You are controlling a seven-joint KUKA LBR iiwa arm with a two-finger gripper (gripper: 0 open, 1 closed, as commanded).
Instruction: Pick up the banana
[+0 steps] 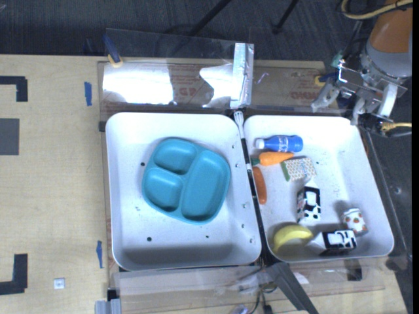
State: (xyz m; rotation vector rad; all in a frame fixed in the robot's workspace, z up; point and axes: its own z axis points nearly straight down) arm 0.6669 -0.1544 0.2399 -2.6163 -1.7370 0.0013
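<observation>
The banana (291, 236) is yellow and lies curled at the front left corner of the right bin (373, 175), close to the bin's front wall. My gripper (368, 102) hangs at the far right back corner of that bin, above its rim. It is well away from the banana, which sits diagonally across the bin from it. Nothing covers the banana.
The right bin also holds a blue bottle (281, 142), two orange carrots (275, 157) (260, 184), a checkered packet (299, 169), a cow-patterned carton (309, 203), a small white cup (353, 220) and a black-and-white box (339, 239) beside the banana. A blue divided plate (186, 178) lies in the left bin (124, 195).
</observation>
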